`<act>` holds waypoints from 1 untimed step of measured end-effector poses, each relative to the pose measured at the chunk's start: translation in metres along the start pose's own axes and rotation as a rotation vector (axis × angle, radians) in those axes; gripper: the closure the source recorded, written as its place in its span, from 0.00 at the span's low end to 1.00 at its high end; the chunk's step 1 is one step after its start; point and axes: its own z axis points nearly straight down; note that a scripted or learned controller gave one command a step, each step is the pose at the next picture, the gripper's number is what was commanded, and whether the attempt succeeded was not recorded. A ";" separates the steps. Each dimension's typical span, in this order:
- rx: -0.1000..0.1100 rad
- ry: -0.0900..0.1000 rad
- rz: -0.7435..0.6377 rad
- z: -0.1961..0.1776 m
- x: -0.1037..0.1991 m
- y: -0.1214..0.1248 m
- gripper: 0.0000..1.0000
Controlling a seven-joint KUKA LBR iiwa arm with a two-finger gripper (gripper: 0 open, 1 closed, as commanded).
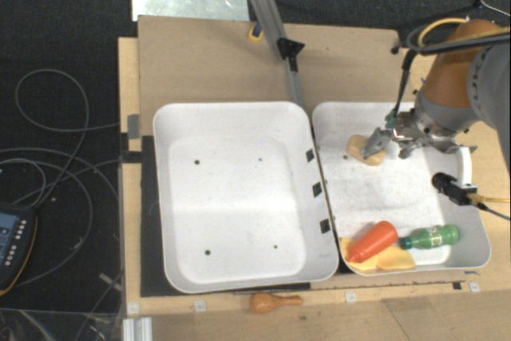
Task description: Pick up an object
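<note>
In the right bin (383, 196), a tan bread-like lump (361, 149) lies near the back left. My gripper (392, 143) hangs low over the bin just right of that lump. Its fingers are spread open, and the left finger (375, 141) overlaps the lump's right edge. Nothing sits between the fingers. At the bin's front lie an orange carrot-shaped toy (373, 240), a green bottle (431, 236) on its side, and a flat yellow piece (393, 260) under the carrot.
The left bin (231, 188) adjoins the right one, with black clips along the shared rim. A small brown pear-shaped object (275, 301) lies on the bench in front of the bins. A grey pole (267, 4) slants in from the back.
</note>
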 end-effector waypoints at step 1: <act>-0.002 -0.001 0.001 0.021 0.000 0.001 0.00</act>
